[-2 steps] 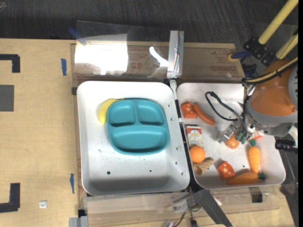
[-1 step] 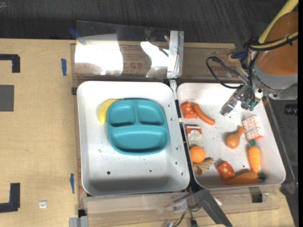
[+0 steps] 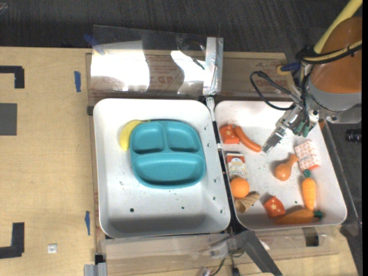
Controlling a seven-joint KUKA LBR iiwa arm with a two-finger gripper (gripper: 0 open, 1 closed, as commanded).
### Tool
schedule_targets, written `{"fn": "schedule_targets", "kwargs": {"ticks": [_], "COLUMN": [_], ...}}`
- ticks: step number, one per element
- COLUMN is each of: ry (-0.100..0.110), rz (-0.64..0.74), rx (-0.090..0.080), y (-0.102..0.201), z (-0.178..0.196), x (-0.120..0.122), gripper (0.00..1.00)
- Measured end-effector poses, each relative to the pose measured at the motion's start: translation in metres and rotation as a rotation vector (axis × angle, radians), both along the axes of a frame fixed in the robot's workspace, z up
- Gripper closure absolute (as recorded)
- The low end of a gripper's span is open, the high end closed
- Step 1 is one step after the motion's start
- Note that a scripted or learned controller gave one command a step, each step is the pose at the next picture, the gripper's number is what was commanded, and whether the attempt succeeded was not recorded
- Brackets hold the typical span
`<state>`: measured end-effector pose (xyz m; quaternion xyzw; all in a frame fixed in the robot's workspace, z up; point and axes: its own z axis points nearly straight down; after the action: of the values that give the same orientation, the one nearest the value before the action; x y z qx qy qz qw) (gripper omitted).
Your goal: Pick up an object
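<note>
The shallow white right-hand bin [image 3: 336, 177] serves as the stock of pickable things. Its plastic toy foods lie loose and scattered, each well enough apart from its neighbours for a grasp. The end effector [image 3: 269, 146] of the grey arm with the orange band [image 3: 339, 68] hangs over the upper middle of this bin. It slants down toward the view's lower left, its tip over a bare patch of bin floor. Nothing is seen caught in it, and whether it is clenched or released I cannot tell (it is too slim and blurred at this angle).

Taking the end effector as the mark:

- **Long orange toy chilli pepper [image 3: 247, 140]:** just to its left and the nearest thing, lying against a red toy tomato [image 3: 229, 133].
- **Tan pear-shaped toy gourd [image 3: 283, 170]:** below and slightly right, near but apart.
- **Pink-and-white toy packet [image 3: 305, 153]:** to the right.
- **Orange toy carrot with a green top [image 3: 309, 192]:** lower right.
- **Small printed toy carton [image 3: 236, 166]:** lower left, with an orange toy ball [image 3: 240, 187] beneath it.

Far to the left, the other shallow white bin [image 3: 109, 171] holds a teal divided plastic plate [image 3: 167, 153], probably kept there as the receiving side. Both bins sit on the tan bench [image 3: 40, 171].

By my judgement the chilli is the likely target, since the tilt points that way. The gourd is the easier alternative (rounder and standing free). No grasp has been made yet.
</note>
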<state>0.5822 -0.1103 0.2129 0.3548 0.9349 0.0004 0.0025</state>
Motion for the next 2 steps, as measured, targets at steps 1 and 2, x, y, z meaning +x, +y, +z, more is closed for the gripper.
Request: {"fn": "schedule_targets", "kwargs": {"ticks": [1, 2], "ry": [0.011, -0.006], "rz": [-0.095, -0.146], "rx": [0.001, 0.000], "y": [-0.007, 0.013], "z": [-0.112, -0.125], "x": [0.017, 0.052], "gripper": [0.00, 0.00]}}
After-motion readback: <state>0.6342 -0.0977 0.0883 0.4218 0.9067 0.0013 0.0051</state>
